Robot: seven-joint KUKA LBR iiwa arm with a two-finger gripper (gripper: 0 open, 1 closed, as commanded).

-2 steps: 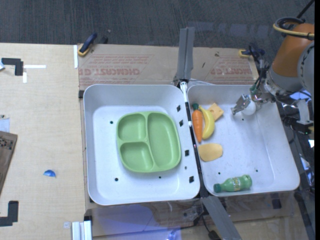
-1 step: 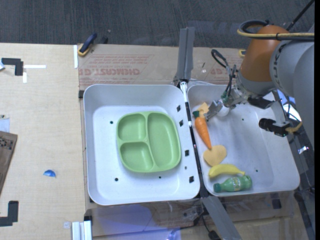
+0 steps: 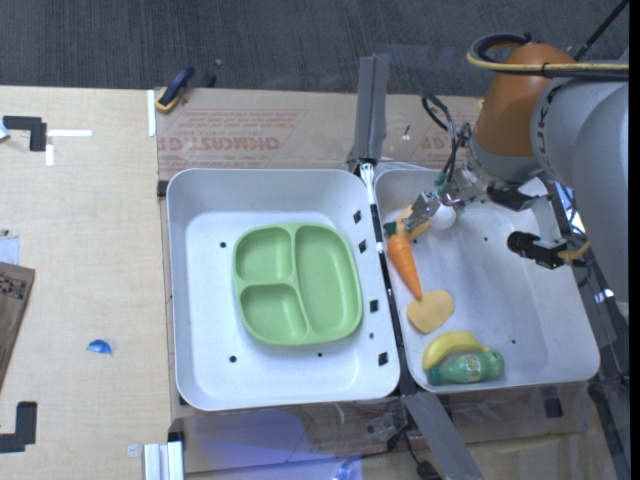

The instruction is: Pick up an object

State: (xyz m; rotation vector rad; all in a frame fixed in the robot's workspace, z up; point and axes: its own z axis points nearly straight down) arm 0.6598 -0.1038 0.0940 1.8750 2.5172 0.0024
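**End effector low at the far end of the right bin, beside the carrot**

The grey arm (image 3: 590,138), with its orange band (image 3: 515,98) above the wrist, reaches in from the right and angles down into the far left part of the right bin (image 3: 560,363). The end effector (image 3: 428,211) sits low there, its tip just above and to the right of the carrot's top. Whether it is spread or pressed together cannot be told; the tip is small and partly merged with the white bin floor, and nothing can be seen between its parts.

The right bin holds the loose objects. The carrot (image 3: 404,260) lies along the bin's left wall, its green top toward the far end and its point toward the near end. Just near of its point rests a flat, pale yellow piece (image 3: 430,311). Nearer still, at the near left corner, a banana (image 3: 452,345) curves over a green and yellow bottle (image 3: 468,367) lying on its side, the two touching.

The left bin (image 3: 190,298) carries a green divided plate (image 3: 298,284) with three compartments, set roughly in the middle of its floor.

Both bins sit side by side on a cardboard sheet (image 3: 250,128) on the pale wooden worktop (image 3: 70,268). On the worktop, well left of the bins, lies a small blue item (image 3: 98,347), and at the far edge of the cardboard a blue and yellow tool (image 3: 177,86).
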